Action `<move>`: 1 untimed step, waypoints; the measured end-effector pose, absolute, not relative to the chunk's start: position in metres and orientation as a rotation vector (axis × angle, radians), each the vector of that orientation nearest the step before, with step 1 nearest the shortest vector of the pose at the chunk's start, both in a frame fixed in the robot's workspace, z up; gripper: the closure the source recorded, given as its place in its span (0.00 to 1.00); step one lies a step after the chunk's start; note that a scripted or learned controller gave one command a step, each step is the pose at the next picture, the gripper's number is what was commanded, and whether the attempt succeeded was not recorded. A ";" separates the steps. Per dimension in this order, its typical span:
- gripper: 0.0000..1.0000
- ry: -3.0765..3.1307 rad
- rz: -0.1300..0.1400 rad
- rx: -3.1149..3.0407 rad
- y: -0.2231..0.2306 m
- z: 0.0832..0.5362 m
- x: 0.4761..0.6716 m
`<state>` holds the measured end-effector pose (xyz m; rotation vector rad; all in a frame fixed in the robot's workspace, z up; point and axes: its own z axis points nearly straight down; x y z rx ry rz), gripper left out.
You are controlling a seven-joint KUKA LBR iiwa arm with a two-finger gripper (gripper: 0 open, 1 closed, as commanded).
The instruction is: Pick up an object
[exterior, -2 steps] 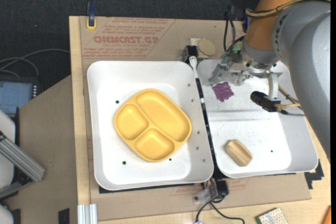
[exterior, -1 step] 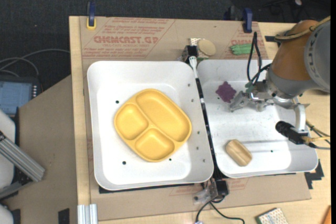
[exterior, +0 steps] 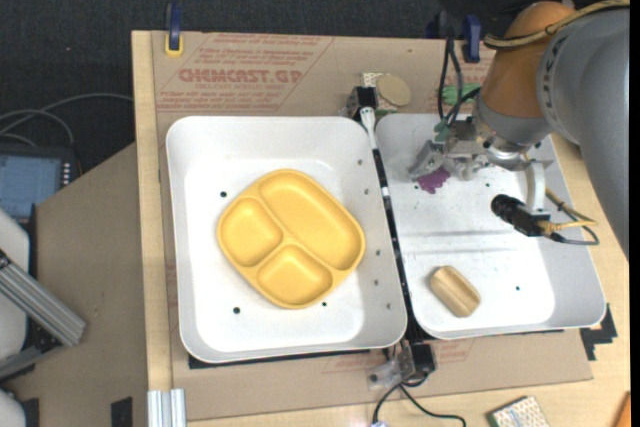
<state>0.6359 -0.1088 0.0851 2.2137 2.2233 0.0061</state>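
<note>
The arm is reaching in from the right, its hand hanging low over the far part of the right bin, just above a small purple object lying on the bin floor. Whether the hand is clenched or released cannot be told. A tan wooden block is resting nearer the front of the same bin, well apart from the purple piece. In the left bin a yellow divided tray is lying. The worktop beyond is showing red lettering, reading roughly "CHEMCAST".
</note>
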 end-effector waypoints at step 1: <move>1.00 2.216 0.005 2.217 -0.112 0.097 0.635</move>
